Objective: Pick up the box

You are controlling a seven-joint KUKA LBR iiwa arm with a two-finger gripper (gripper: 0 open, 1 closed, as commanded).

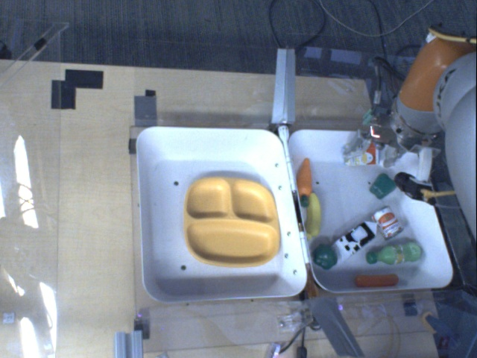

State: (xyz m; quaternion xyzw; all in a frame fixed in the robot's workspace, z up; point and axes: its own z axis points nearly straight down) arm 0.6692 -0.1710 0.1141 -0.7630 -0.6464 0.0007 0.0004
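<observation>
The arm reaches in from the right and hangs over the far corner of the right bin. Its gripper is low there, close to the far wall. From where I stand I cannot tell whether it is apart or together, as the wrist hides it.

The box lies in that same far part of the right bin. It is a small white carton with orange and green print, just beside the gripper on its left. Its long side seems to run roughly across the bin, left to right, a little crumpled-looking (the print is too small to read).

There is bare white floor between the box and the carrot, which lies along the dividing wall with the banana below it. A teal block sits near the box, toward the front. The front of the bin is crowded with a can, a green bottle and a red sausage against the front rim.

The left bin holds a yellow tray in the middle, with bare margins all round.
</observation>
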